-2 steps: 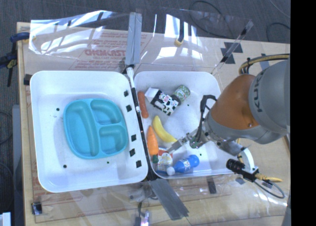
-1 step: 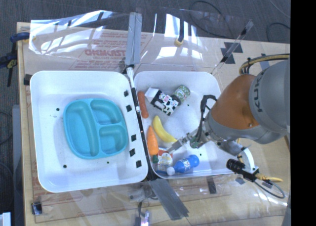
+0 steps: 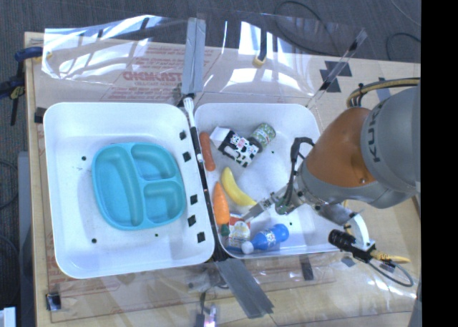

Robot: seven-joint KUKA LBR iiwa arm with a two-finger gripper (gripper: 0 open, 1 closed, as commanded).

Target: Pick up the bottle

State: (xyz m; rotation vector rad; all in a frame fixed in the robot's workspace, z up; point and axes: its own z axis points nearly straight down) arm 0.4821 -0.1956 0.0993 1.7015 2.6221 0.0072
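- The bottle (image 3: 266,238) is seen lying on its side at the near edge of the right bin (image 3: 286,114), a blue body with a pale cap end pointing towards the divider between the 2 bins.
- The gripper (image 3: 252,210) is placed just above and beside the bottle, low over the bin floor; whether it is released or clenched cannot be told, and nothing is seen held by it.
- A miss is judged likely if the descent is made where the tip now sits, since the banana (image 3: 236,188) and the carrot (image 3: 221,207) lie right next to it (either could be caught instead).
- The bottle is crowded against the bin wall, so a closing grasp could be blocked by the rim or could push the bottle along the wall.
- A rounded bottle lying flat may roll or squirt out when squeezed off-centre.
- The left bin (image 3: 64,197), holding 1 blue tray (image 3: 139,184), is well apart and poses no hazard.
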